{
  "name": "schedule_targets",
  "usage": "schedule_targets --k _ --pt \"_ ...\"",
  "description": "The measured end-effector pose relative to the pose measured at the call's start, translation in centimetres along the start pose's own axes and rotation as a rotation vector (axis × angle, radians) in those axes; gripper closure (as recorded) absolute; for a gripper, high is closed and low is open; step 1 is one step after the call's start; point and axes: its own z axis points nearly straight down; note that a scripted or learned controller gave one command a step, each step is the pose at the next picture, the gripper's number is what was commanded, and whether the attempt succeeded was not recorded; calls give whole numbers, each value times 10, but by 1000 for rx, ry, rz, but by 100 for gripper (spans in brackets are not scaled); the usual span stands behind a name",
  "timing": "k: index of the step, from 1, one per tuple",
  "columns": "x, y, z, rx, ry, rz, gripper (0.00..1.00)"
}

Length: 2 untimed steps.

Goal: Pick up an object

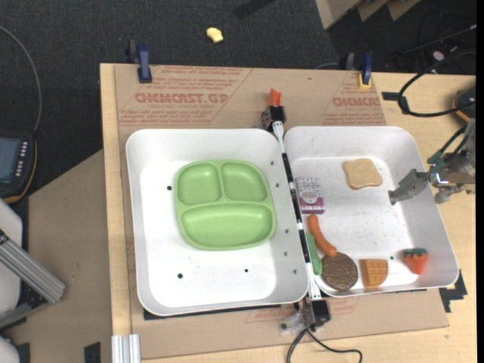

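A: Where's the gripper [408, 187]?

B: At the right bin's [378, 138] right rim; whether its claw is spread, I cannot tell.

A: Room?

B: Open floor mid-bin. One toast slice [362, 173] lies at the back; carrot [321, 236], cookie [339, 271], waffle [373, 271] and strawberry [415, 260] crowd the front edge. One green divided plate [224, 203] sits in the left bin [151, 263].

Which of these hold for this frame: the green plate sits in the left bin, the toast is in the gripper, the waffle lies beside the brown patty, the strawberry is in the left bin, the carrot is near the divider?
1. The green divided plate sits in the left bin. True.
2. The toast slice is in the gripper. False: it lies on the right bin floor, apart from the gripper.
3. The waffle lies beside the brown patty. True.
4. The strawberry is in the left bin. False: it sits in the right bin's near right corner.
5. The carrot is near the divider. True.
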Motion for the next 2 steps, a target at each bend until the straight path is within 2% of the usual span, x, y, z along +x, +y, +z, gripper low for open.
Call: schedule_targets --k 1,2 --pt "-10 50 142 7 2 -2 0" --pt "-38 127 179 -5 -2 -2 0"
